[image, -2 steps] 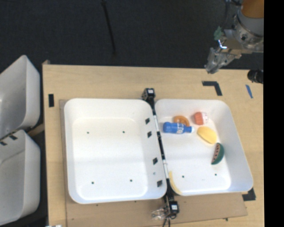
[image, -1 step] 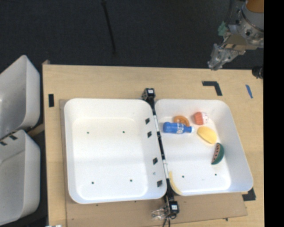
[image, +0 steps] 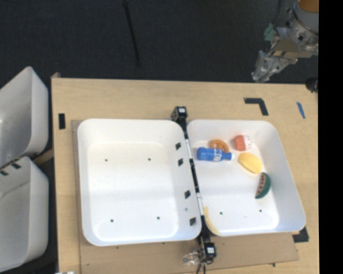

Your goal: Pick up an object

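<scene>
Camera view: gripper (image: 266, 68) sits top right, up over the dark floor beyond the bench (image: 123, 99) edge, well apart from both bins. Fingers are blurred; can't tell if spread or pressed together. Nothing visible between them. Grey wrist w/ orange band (image: 308, 5) right at the top edge.

Right bin (image: 278, 214) has all the objects, grouped in its upper half. Blue bottle (image: 214, 155) lies on its side near the divider, cap pointing right. Orange round item (image: 218, 144) just behind it, touching or nearly so. Red-and-white ball-like item (image: 241, 142) near that, to the right. Yellow lemon-shaped piece (image: 250, 162) just below the red one. Watermelon slice (image: 262, 186), green rind w/ red face, lies lower right of the lemon, near it. A pale yellow banana-like strip (image: 210, 222) lies along the bin's lower left wall.

Left bin (image: 86, 160) is beside it, sharing the middle rim. Black tape marks (image: 257, 104) and a blue mark (image: 301, 110) on bench top right.
</scene>
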Controlling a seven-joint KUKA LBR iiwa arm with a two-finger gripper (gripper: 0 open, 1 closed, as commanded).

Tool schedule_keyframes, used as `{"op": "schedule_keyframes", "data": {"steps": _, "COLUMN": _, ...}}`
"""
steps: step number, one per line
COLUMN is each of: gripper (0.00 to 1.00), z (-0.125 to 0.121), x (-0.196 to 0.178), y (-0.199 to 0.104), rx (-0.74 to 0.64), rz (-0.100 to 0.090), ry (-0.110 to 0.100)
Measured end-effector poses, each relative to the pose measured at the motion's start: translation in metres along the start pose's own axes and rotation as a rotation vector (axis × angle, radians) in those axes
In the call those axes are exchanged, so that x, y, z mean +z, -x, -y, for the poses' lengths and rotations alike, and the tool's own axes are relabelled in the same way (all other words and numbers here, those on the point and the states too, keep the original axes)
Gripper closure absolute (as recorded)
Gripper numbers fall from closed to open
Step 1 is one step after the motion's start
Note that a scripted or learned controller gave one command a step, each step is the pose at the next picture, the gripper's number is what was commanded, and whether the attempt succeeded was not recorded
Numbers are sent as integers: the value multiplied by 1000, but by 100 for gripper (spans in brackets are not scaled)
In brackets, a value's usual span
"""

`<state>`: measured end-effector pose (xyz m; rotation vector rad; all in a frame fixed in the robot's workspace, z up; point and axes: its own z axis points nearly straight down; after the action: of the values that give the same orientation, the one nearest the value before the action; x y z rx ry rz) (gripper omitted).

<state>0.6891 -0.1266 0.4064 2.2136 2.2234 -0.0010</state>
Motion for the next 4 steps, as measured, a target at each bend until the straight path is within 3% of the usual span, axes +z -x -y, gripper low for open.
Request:
{"op": "schedule_keyframes", "data": {"steps": 2, "gripper": 100, "z": 11, "x": -10, "y": -2, "rx": 5, "rz": -1, "ry": -3}}
{"op": "schedule_keyframes", "data": {"steps": 3, "gripper": 100, "z": 1, "x": 127, "y": -61, "rx": -1, "rz": -5, "ry": -15}}
{"op": "schedule_keyframes", "data": {"steps": 4, "gripper": 100, "z": 0, "x": 132, "y": -92, "rx": 1, "rz": -3, "ry": -3}}
